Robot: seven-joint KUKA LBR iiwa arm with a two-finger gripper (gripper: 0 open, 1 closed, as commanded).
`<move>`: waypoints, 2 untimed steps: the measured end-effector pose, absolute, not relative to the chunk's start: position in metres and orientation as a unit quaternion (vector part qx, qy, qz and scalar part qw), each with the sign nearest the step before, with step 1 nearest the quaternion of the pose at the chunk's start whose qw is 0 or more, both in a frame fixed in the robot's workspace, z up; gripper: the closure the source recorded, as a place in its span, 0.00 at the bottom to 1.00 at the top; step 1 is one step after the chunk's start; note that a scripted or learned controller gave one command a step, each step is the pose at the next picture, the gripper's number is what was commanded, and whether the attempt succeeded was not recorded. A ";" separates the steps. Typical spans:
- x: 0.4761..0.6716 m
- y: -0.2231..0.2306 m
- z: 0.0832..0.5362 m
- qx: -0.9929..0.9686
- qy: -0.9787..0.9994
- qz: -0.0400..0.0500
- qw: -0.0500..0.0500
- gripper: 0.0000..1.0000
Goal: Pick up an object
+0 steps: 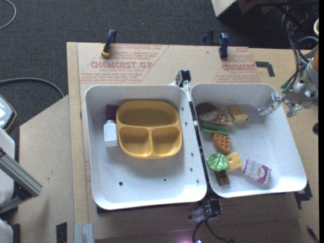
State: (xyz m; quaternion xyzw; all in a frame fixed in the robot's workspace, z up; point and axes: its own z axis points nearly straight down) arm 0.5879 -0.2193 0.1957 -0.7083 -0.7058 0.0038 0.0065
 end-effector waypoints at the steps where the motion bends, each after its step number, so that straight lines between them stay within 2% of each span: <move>1: 0.591 -0.219 0.204 -0.707 -0.707 0.000 0.000 0.00; 2: 0.581 -0.217 0.148 -0.707 -0.707 0.002 0.004 0.00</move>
